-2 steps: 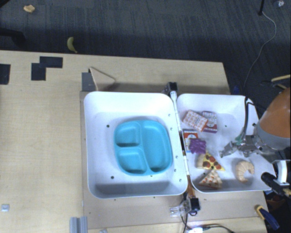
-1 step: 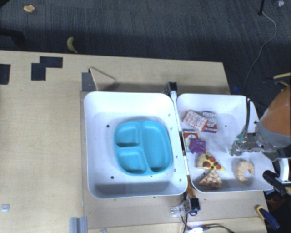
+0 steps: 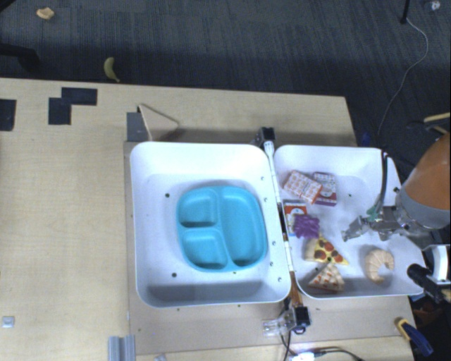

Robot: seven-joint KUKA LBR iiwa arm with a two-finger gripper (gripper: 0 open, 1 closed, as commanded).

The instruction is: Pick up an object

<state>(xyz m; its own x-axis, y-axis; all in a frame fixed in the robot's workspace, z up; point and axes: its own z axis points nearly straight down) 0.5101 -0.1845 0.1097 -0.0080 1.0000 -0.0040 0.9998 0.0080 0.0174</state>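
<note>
Claw (image 3: 359,227) hangs low inside the right bin (image 3: 359,158), reaching in from the right edge of the view; whether it is spread or closed cannot be made out from this angle, and nothing can be seen gripped in it. Behind it the arm's grey wrist (image 3: 416,218) runs up to the orange band (image 3: 431,173), which sits above the bin's right rim.

Just below and right of the claw lies a pale croissant-like piece (image 3: 379,262), near but apart from it. Left of the claw, a purple toy (image 3: 306,225) rests mid-bin, with a pizza slice (image 3: 324,251) just beneath it and a second slice-like piece (image 3: 326,279) against the near wall. Toward the far wall lies a small patterned red-and-white box (image 3: 302,186), with another small packet (image 3: 325,189) touching its right side.

The left bin (image 3: 162,169) holds a blue divided tray (image 3: 220,227) with three compartments, roughly centred. The two bins sit touching along their shared rim on a light wooden surface (image 3: 63,233), which carries dark tape patches (image 3: 70,104) at its far left. Beyond the surface is dark carpet (image 3: 211,35), with a small yellow banana-shaped thing (image 3: 111,68) and a tan scrap (image 3: 45,13) lying on it. Cables and connectors (image 3: 292,321) gather at the near edge between the bins
</note>
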